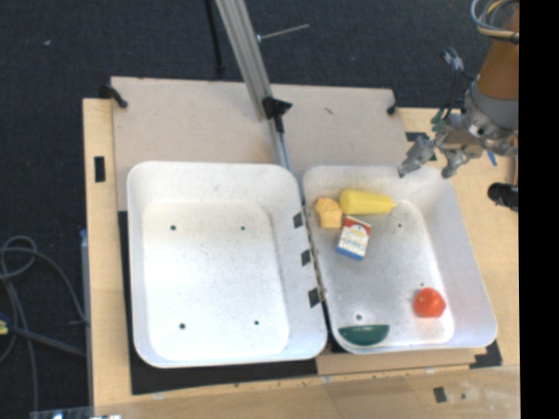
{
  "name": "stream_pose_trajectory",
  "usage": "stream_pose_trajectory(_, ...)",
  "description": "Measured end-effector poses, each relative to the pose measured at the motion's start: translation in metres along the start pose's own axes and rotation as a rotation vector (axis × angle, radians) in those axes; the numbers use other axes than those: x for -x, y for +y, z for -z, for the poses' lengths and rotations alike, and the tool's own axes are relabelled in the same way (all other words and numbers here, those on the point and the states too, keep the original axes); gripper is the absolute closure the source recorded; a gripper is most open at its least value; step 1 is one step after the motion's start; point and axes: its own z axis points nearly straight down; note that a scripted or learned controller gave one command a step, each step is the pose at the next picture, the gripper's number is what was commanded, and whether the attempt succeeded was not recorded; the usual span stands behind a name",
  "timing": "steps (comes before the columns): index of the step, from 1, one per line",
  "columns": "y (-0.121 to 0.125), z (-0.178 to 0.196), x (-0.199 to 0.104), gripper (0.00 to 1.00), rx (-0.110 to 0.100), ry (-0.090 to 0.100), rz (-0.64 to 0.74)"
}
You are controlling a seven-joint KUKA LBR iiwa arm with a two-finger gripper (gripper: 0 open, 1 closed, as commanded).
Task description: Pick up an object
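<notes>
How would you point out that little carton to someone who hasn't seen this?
Find the right bin. Near its upper left lie three things close together: a yellow wedge, a tan lump and, just below them, the carton. It alone is boxy, red on top and white and blue below.

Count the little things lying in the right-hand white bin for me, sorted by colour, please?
Yellow: 1, a long yellow piece
Tan: 1, a small tan lump
Red, white and blue: 1, a small carton
Red-orange: 1, a ball
Dark green: 1, a flat green piece
Total: 5
</notes>
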Motion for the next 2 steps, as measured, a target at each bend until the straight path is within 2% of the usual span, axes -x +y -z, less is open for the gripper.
stream_pose_trajectory(2, -0.009, -0.091, -0.008, 0.0, 0.003, -0.001, 0.001)
